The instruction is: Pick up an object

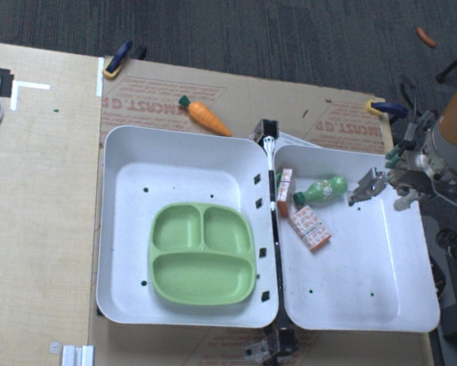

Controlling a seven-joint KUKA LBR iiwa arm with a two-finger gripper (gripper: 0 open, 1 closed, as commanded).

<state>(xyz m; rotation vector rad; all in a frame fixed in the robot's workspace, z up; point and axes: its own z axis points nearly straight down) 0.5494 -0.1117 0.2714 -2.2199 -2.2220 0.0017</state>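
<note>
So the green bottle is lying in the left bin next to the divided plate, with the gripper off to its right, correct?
Not quite. The camera view shows the green bottle lying in the right bin, near the bin's upper left, beside a small patterned box. The divided plate sits alone in the left bin. The gripper is indeed off to the bottle's right.

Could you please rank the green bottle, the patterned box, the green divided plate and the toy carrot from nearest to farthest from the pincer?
From the pincer:
1. Green bottle, right bin, just left of it.
2. Patterned box, right bin, below the bottle.
3. Green divided plate, left bin.
4. Toy carrot, on the cardboard behind the left bin.
</note>
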